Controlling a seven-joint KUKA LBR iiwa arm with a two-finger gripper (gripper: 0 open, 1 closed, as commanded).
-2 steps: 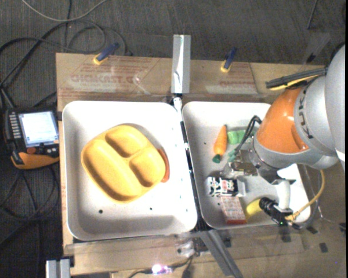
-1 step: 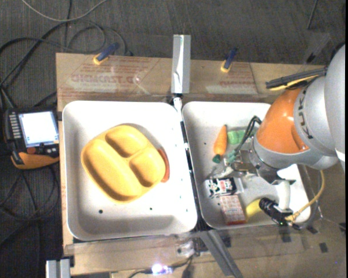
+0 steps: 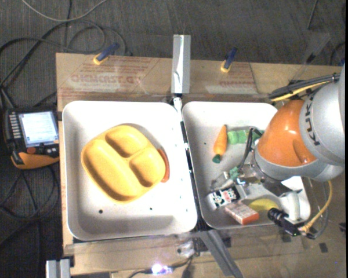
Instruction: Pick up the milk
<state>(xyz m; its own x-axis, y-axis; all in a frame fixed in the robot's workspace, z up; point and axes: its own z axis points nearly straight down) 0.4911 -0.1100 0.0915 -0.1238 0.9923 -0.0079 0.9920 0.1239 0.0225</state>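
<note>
Bench carries 2 white bins side by side. Left bin point(image 3: 81, 213) holds a yellow divided plate point(image 3: 124, 161) with 3 compartments, tilted a little on the bin floor; a sliver of something orange-red point(image 3: 165, 168) shows at its right edge, too hidden to name. Right bin point(image 3: 200, 213) is crowded. The arm point(image 3: 301, 138) reaches in from the right, its orange band low over the bin's right half and covering part of the floor. The gripper point(image 3: 239, 175) sits at about the bin's middle, pointing down and left; its state cannot be told, the tip is lost in clutter and cabling. The milk point(image 3: 226, 197), a small black-and-white carton, lies on the bin floor just below and left of the gripper, near the front wall; contact between them cannot be judged. An orange-pink box point(image 3: 242, 214) lies touching or just beside the milk on its lower right. A yellow item point(image 3: 264, 204) sits right of that. A carrot point(image 3: 220, 141) lies toward the back, a green object point(image 3: 239, 136) just beside it.
</note>
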